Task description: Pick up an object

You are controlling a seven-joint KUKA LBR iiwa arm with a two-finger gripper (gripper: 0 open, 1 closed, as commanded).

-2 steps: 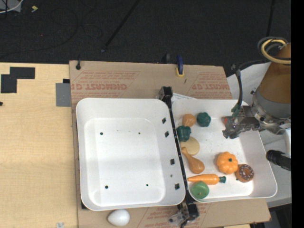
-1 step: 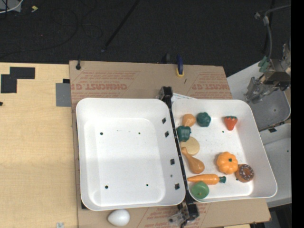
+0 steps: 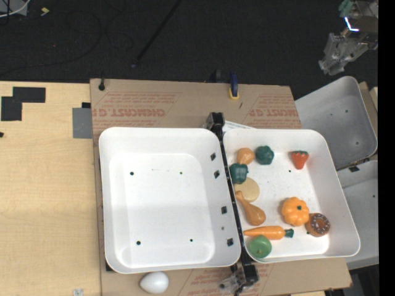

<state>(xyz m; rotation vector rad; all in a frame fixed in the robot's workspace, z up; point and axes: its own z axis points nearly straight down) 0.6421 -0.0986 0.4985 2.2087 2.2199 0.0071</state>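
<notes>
glossy ribbed pumpkin (image 3: 295, 211) beside sprinkled donut (image 3: 318, 224).

On my remote feed, a white left bin (image 3: 160, 202) and a white right bin (image 3: 321, 165) sit side by side on a cardboard sheet (image 3: 154, 106), below and left of the claw (image 3: 340, 49). A blue clamp (image 3: 234, 85) stands left of it, and a grey metal plate (image 3: 333, 113) lies just below.

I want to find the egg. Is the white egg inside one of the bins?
No, the white egg lies on the cardboard just outside the front edge of the left bin.
</notes>
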